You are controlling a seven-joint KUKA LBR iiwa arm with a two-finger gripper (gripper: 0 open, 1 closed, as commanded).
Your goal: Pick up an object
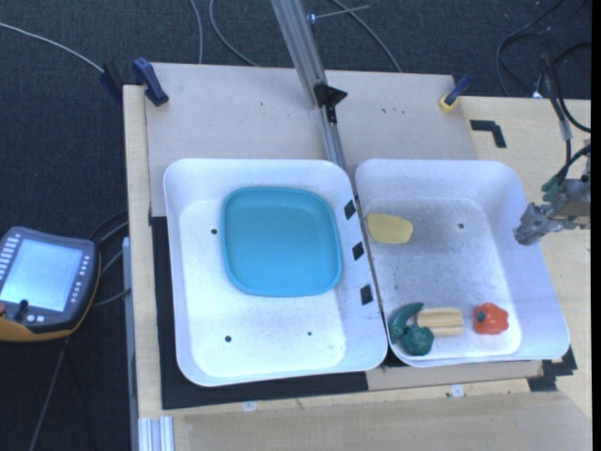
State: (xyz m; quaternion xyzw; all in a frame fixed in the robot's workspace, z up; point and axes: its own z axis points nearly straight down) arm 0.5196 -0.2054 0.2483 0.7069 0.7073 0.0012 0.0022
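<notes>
Four small things lie in the right bin (507, 181): a flat yellow piece (389, 228) by its left wall, and along the near edge a dark green lumpy object (410, 329), a tan block (441, 321) touching it, and a glossy red-orange rounded one (489, 318). A smooth teal square plate (282, 241) (rounded corners) fills the left bin (192, 252). Gripper (528, 229) — metallic, grey — sits at the right bin's right rim; its opening cannot be told.
</notes>
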